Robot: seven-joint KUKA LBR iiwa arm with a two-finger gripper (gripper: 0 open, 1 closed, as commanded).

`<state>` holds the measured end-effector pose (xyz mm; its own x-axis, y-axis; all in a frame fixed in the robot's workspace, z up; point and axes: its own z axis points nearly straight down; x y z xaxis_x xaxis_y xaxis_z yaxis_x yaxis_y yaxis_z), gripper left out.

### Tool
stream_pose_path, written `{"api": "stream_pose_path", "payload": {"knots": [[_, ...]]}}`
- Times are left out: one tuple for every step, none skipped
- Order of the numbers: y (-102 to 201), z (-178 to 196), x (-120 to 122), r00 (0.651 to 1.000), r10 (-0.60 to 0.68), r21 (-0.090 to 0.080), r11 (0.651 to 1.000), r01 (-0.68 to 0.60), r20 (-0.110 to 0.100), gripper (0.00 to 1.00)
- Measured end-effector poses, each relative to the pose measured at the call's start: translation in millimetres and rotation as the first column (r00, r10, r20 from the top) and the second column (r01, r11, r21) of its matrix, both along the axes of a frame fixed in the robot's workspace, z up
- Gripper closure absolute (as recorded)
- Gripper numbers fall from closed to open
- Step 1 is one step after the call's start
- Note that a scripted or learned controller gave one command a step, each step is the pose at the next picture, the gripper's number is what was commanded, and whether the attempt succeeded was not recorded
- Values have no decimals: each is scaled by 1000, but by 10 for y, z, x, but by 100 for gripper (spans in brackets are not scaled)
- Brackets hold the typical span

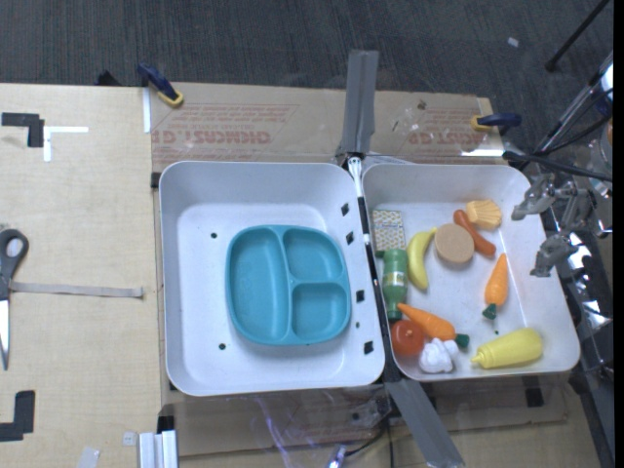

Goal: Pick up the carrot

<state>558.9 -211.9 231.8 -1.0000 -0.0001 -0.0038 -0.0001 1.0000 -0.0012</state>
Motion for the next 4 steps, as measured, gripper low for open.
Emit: {"api": "stream_pose_path", "payload": {"knots": [[-35, -1195, 209, 992, -127, 1, 992, 127, 1, 0], [188, -1389, -194, 970, -242, 1, 970, 242, 0, 0], [845, -907, -796, 955, -297, 2, 955, 297, -1, 0], [1145, -1207, -665, 899, -437, 16, 899, 437, 38, 0]]}}
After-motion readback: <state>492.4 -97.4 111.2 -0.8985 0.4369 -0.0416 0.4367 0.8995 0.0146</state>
